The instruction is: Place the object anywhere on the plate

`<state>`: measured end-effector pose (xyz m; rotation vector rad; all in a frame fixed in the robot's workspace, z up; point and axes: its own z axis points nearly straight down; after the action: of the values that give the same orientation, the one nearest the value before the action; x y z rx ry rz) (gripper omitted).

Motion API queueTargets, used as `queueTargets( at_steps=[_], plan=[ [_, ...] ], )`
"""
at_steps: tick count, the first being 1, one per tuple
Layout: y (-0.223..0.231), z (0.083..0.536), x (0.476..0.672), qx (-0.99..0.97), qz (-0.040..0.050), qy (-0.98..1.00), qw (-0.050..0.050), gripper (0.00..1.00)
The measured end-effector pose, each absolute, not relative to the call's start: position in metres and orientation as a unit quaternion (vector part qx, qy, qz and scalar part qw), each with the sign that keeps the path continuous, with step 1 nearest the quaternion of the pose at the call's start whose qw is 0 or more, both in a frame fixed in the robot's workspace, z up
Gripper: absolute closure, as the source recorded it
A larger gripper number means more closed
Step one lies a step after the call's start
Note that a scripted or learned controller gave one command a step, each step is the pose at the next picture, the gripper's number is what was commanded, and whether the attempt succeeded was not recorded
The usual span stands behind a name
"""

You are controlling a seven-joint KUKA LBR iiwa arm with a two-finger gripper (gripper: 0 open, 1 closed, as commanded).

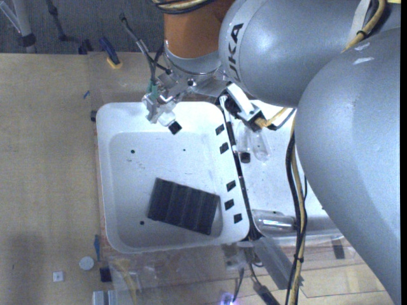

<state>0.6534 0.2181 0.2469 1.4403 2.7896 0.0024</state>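
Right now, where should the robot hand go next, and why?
Probably toward the camera, over the dark ribbed slab: the gripper hangs by the left bin's far rim, while the slab lies near its front, well apart.

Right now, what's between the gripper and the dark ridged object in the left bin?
In the camera view, bare white bin floor lies between the gripper and the dark ridged object.

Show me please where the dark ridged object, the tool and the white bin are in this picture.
dark ridged object (183,206): camera view, middle of its ridged top face.
tool (166,118): camera view, at its tip above the bin's far rim.
white bin (102,183): camera view, on its left rim.
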Motion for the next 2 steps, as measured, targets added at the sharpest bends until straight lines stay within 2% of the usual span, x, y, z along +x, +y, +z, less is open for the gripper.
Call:
queueTargets(
  at_steps=[1,2],
  plan=[
    [0.209,0.17,0.666,0.333,-0.0001,0.943,-0.001,1.0],
    [0.214,0.277,0.659,0.328,0.0009,0.945,0.001,1.0]
  ],
)
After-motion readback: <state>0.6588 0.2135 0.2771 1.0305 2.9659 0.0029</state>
